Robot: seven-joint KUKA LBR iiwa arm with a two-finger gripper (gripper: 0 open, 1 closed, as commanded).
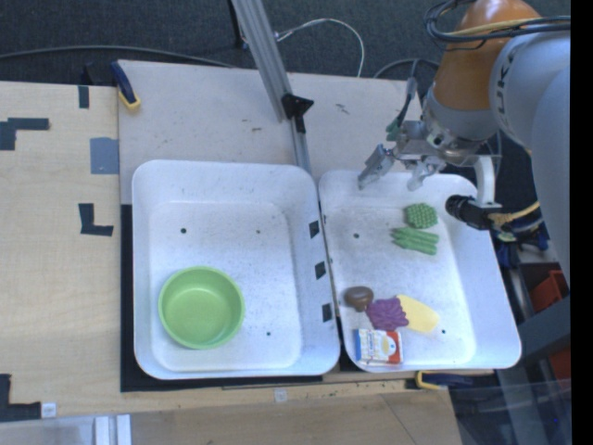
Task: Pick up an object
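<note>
1. Hovering at the upper edge of the right bin (463, 341), the claw (397, 171) stands with fingers spread, gripping nothing.
2. Nearest candidates: a green round toy (420, 215) and a green pod toy (414, 240), just below and slightly right of the claw; the pod's long axis runs roughly left-right.
3. Farther down-frame: brown piece (359, 297), purple toy (387, 313), yellow piece (422, 318), small carton (378, 347).
4. Left bin (232, 184): green bowl (200, 307).

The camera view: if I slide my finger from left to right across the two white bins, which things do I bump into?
Green bowl → brown lump → yellow piece.
</note>
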